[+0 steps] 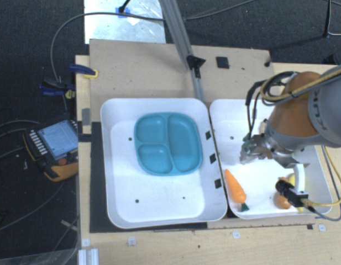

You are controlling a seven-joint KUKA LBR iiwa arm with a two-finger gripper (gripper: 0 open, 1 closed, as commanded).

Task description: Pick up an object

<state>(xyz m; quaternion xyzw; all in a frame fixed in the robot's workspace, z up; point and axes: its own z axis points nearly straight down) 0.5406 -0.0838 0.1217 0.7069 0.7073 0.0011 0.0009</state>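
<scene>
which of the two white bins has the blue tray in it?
The left bin. The blue divided tray lies in its upper half. The right bin, where the arm is working, holds a carrot instead.

Orange carrot (235, 187) (green tip toward near rim) lies diagonally in right bin (225, 115), w/ small orange-yellow item (282, 200) nearby.

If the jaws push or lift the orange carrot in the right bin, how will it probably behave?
The carrot looks like a smooth, tapered toy, so it is probably stiff and light. Its rounded body lies flat on the bin floor, so a sideways push may roll it. The glossy surface and narrowing end might let it slip.
</scene>
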